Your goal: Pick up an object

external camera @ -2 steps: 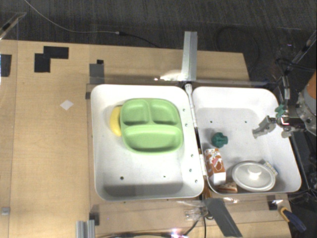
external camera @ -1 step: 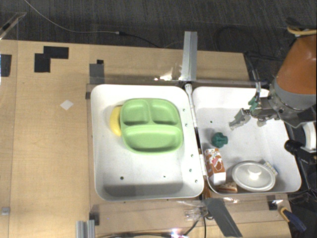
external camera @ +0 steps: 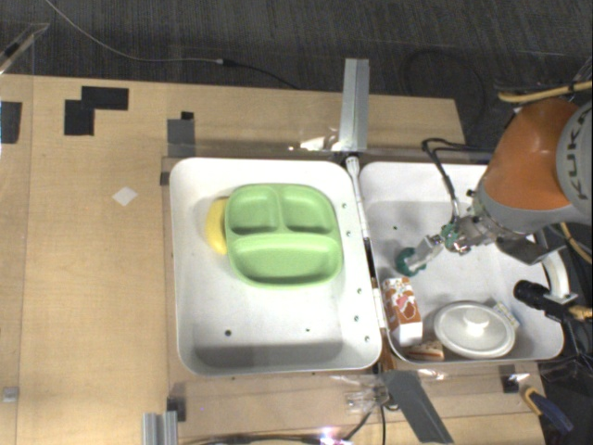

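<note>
Light wooden bench top with black square markings, two shallow white plastic bins side by side, left bin, right bin, vertical grey metal bracket above their junction, thin dark cable across dark floor.

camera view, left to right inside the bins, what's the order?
Yellow item peeking from under the tray → green tray → carton → lidded bowl. Gripper sits above the carton, too overlapped to rank.
</note>
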Robot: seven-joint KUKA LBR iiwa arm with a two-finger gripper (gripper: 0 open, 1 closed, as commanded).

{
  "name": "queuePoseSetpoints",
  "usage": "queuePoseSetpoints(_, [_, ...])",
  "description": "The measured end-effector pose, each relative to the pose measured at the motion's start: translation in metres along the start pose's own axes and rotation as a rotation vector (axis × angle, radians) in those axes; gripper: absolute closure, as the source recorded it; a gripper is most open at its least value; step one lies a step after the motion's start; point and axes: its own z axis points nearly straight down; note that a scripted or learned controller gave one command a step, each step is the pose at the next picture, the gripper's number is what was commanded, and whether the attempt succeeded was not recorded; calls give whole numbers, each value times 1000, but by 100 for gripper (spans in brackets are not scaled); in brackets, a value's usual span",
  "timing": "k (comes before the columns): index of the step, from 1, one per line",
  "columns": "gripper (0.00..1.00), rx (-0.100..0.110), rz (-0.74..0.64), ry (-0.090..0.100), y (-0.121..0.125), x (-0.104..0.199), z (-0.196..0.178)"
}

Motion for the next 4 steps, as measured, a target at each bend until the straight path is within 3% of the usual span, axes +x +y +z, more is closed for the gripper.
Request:
queuePoseSetpoints(1, [0, -8, 134, -4, 14, 9, 58])
queuePoseSetpoints(2, [0, -3, 96, -1, 8, 2, 18])
queuePoseSetpoints(3, [0, -14, -34, -6, -30, 27, 57])
queuePoseSetpoints(4, [0, -8, -156, -5, 33, -25, 58])
